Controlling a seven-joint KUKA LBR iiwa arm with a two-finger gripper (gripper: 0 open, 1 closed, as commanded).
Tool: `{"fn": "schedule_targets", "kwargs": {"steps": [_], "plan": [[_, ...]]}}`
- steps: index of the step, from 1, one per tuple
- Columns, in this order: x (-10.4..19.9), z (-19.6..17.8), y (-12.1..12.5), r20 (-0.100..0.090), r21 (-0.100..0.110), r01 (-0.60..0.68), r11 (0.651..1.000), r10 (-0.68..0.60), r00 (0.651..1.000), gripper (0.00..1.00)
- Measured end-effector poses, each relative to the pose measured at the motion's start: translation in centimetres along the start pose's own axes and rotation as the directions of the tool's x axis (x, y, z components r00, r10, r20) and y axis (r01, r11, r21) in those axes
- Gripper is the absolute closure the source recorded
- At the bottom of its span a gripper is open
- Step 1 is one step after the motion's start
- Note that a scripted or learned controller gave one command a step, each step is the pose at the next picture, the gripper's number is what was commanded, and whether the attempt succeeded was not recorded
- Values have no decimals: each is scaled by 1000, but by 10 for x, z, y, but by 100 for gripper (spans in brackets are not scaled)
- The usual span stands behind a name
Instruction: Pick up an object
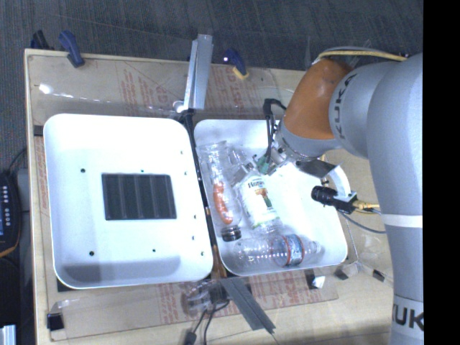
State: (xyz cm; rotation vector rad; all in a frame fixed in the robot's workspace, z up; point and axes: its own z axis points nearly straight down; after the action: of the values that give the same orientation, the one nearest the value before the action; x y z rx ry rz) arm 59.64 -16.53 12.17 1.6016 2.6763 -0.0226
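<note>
Two shallow white plastic bins are seen side by side on a pale wooden table (pixel 108 304). The left bin (pixel 65 142) is seen to carry a dark ribbed rectangular panel (pixel 139 196) at the middle of its floor. The right bin (pixel 327 232) is seen to hold several clear plastic bottles. A clear bottle with a white and green label (pixel 259 203) is laid near the bin's centre, tilted with its green cap towards the far side. A second clear bottle with a red and blue label (pixel 277 250) is laid on its side along the bin's near wall. A clear bottle with orange contents and a dark cap (pixel 223 205) is laid close to the bin's left wall, and crumpled clear plastic (pixel 223 158) is seen at the far left of the bin. The pincer (pixel 264 165) is positioned low over the right bin, just at the green cap of the white-labelled bottle; whether it is released or clenched cannot be told. The grey arm with its orange band (pixel 316 103) is seen reaching in from the right. Blue clamps (pixel 70 49) are fixed along the table's far edge, and dark carpet (pixel 144 6) is seen beyond it.
</note>
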Motion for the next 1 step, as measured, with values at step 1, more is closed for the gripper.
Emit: {"fn": "schedule_targets", "kwargs": {"steps": [1], "plan": [[1,-58,-31,-25,-2,52,999,-52,998,0]]}}
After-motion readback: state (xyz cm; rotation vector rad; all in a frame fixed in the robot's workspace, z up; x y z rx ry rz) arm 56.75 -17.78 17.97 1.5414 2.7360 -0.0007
